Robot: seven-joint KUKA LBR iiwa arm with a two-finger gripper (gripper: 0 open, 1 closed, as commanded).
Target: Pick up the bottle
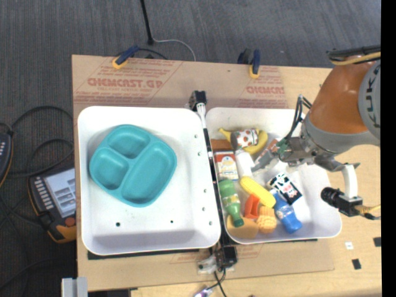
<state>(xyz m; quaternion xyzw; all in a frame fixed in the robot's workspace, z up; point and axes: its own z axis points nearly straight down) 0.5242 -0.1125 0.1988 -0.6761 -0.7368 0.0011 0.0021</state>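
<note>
White bins sit side by side on a brown board (185, 79). At the near edge of the right bin (322, 224) lies a heap of toys. A green bottle (230, 201) with a yellow cap lies there, close to the wall between the bins. Next to it are a yellow banana (257, 192), something orange (252, 206), a small corn cob (266, 218) and a blue bottle (288, 218) with a label. A little black and white carton (285, 187) lies just beside the blue bottle.

A bit farther back stands a white bottle (244, 163), touching a small box (226, 166) with a picture on it. The gripper (270, 156) hangs low over the bin, just to the right of the white bottle. Its tip is dark and small, and I cannot tell how the jaws stand. I see nothing held in it. The grey and orange arm (346, 113) comes in from the right and hides the far right corner of the bin.

Behind the white bottle lie a second banana (263, 142) and a small can (247, 137) with red on it. The toys are piled close, so some are hard to make out.

The left bin (99, 228) holds a teal plate (132, 164) with three parts. Two clamps (253, 64) grip the far edge of the board.
</note>
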